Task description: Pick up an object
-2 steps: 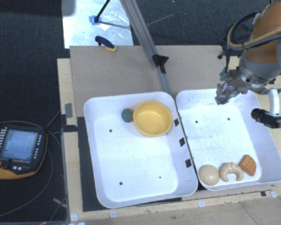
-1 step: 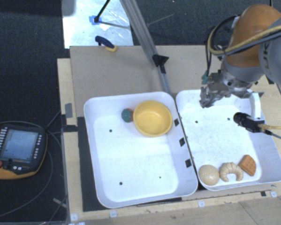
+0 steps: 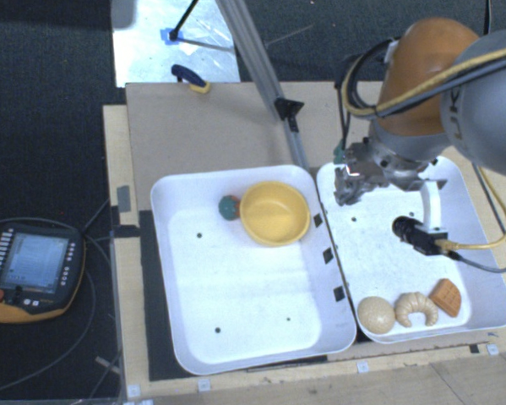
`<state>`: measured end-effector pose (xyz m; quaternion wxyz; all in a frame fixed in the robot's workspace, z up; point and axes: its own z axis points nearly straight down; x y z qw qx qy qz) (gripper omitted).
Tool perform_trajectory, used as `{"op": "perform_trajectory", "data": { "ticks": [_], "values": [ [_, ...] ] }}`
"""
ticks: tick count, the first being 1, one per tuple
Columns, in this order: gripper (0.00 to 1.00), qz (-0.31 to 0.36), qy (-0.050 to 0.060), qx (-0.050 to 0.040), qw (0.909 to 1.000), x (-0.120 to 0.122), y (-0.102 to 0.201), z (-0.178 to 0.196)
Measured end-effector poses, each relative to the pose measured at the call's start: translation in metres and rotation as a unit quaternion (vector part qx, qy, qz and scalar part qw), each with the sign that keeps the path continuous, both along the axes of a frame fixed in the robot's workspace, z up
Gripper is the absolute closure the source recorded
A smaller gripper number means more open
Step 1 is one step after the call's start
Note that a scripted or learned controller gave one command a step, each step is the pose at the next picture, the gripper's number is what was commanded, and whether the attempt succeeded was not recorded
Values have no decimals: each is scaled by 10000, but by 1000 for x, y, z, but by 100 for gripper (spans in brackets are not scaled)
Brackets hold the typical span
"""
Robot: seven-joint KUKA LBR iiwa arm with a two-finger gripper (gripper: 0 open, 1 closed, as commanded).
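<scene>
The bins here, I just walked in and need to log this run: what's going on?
A grey robot arm reaches in from the right, its end effector hanging over the upper left part of the right bin. A round bun, a croissant and a waffle piece lie along that bin's near edge. The left bin holds a yellow bowl with a small green ball touching it.

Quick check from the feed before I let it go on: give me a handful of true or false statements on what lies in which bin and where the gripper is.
1. The yellow bowl sits in the left bin. True.
2. The green ball lies inside the bowl. False: it lies beside it, on its left.
3. The croissant lies in the right bin. True.
4. The gripper hangs over the left bin. False: over the right bin's upper left corner.
</scene>
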<state>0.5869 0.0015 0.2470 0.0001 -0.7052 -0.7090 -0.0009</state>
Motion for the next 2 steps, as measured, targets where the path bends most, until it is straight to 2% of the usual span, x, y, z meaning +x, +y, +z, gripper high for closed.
{"op": "perform_trajectory", "data": {
  "ticks": [1,2],
  "values": [
    [100,-1,2,0,10000,-25,49,4],
    [100,-3,7,-2,10000,-39,98,-13]
  ]
}}
